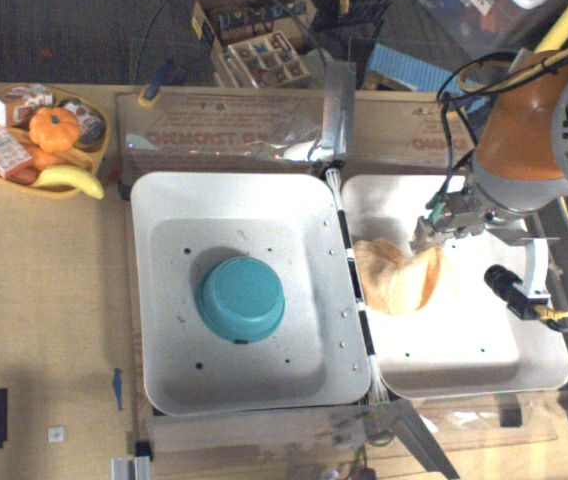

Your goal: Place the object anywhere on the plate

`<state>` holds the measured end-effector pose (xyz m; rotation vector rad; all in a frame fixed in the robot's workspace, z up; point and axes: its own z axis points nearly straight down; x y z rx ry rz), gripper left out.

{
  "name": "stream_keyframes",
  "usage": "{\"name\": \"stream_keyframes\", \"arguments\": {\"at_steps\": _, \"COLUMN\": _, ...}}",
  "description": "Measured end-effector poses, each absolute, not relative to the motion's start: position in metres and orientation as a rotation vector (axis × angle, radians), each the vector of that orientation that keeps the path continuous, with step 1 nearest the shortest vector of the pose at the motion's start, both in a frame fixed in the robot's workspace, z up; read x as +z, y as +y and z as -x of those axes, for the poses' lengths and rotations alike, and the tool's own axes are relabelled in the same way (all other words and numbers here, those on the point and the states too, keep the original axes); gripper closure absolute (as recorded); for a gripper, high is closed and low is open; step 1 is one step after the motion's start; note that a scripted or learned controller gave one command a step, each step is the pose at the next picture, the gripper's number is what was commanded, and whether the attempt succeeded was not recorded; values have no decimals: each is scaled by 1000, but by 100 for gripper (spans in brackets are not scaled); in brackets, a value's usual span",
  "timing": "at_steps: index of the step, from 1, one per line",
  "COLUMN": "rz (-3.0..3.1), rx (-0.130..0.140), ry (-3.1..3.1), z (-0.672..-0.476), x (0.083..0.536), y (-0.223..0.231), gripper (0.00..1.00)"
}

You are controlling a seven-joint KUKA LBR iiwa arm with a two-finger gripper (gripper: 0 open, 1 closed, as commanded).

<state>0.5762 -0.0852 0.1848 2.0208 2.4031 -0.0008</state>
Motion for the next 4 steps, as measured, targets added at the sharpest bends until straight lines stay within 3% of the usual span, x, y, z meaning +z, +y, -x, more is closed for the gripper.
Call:
{"name": "stream_keyframes", "arguments": {"at_steps": 1, "rz": -2020, "rx": 1, "ry": 2403, "z": -577, "x": 225, "y": -86, "gripper": 100}}
{"name": "stream_keyframes", "arguments": {"at_steps": 4, "rz": -320, "rx": 4, "ry": 3117, "z": -599, "x": 240, "y": 54, "gripper": 100}}
